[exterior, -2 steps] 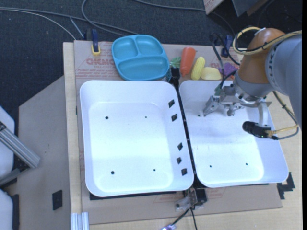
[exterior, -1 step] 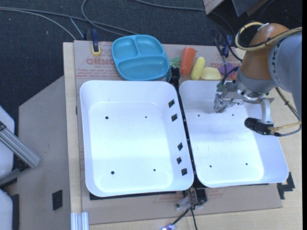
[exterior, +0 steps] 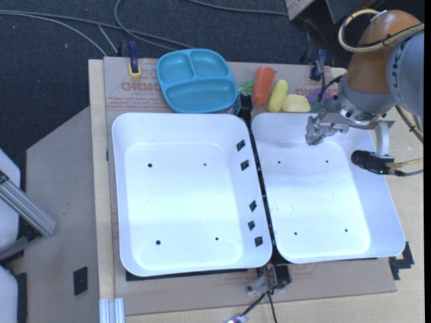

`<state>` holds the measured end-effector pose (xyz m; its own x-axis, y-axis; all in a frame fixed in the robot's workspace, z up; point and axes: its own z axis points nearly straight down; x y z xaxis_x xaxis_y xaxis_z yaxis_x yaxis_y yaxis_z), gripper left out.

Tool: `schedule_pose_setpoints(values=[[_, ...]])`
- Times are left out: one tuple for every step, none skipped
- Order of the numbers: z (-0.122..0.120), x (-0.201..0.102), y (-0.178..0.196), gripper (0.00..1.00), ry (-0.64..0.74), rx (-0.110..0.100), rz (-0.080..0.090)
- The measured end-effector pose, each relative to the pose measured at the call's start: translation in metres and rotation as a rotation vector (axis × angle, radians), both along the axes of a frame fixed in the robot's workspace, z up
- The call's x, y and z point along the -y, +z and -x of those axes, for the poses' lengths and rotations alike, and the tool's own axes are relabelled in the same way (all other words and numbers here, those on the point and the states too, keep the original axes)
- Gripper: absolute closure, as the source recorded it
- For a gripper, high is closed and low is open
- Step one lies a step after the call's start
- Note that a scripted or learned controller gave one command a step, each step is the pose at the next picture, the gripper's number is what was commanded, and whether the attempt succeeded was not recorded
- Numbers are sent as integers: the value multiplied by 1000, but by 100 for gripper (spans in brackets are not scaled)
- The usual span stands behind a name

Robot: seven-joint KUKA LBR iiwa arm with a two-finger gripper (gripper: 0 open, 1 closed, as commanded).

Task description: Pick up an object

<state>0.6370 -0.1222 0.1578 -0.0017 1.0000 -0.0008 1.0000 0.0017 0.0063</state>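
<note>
- So, the grey arm with the orange band (exterior: 384,36) comes in from the right, and its gripper (exterior: 316,134) hangs over the far part of the right bin (exterior: 377,237), close to that bin's far rim.
- Honestly can't tell how the claw is set from this angle. It's a small dark-grey lump seen from above, and nothing visible is caught in it, so I wouldn't call anything held.
- Candidates for "an object" sit on the bench just beyond the far rims of the bins: an orange carrot-looking toy (exterior: 263,86), a yellow corn cob (exterior: 278,95) right beside it, and a pale yellow lump (exterior: 295,103) (lemon maybe?) next to that. There's a scrap of green (exterior: 246,86) left of the carrot, too small to name.
- A blue divided plate (exterior: 197,79) lies further left, overlapping the far edge of the left bin (exterior: 128,180).
- My read: this is the reach/approach step, the pick isn't made yet.
- The pale yellow lump is the nearest toy to the claw, a bit to its left and further back.
- Next move probably calls for shifting left and far over the rim, lining the claw up over one toy, then descending without clipping the bin lip.
- Tricky bit: those three toys are packed together, so a sloppy descent could just shove them around.
</note>
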Motion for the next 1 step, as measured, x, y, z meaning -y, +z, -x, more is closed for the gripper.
schedule_pose_setpoints(values=[[-2, 0, 49, 100, 0, 0, 0]])
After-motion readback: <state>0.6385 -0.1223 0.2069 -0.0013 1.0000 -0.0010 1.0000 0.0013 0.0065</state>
